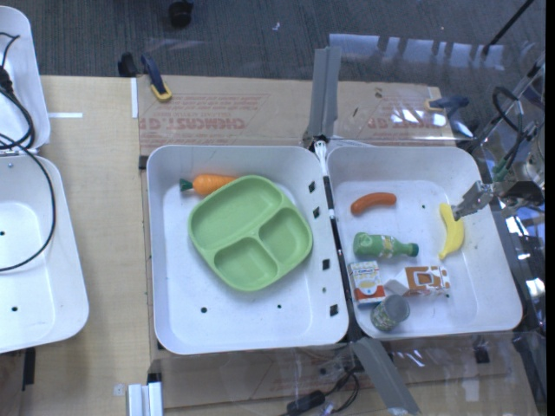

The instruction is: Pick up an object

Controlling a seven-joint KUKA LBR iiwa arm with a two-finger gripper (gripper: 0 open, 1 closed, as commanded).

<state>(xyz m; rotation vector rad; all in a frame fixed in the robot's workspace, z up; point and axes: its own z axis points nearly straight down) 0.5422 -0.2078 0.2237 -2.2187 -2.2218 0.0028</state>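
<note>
Banana-shaped yellow plastic toy [450, 230], just below-left of the gripper [469, 204] whose grip state cannot be told, looks light, stiff, slippery; best pinched mid-curve.

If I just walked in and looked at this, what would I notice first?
Probably the big green plate with three sections, sitting in the left bin with a carrot beside its upper edge. Next, the right bin full of small things: a sausage, a green bottle and a banana. The robot's tool is just above the banana, near the bin's right side.
</note>
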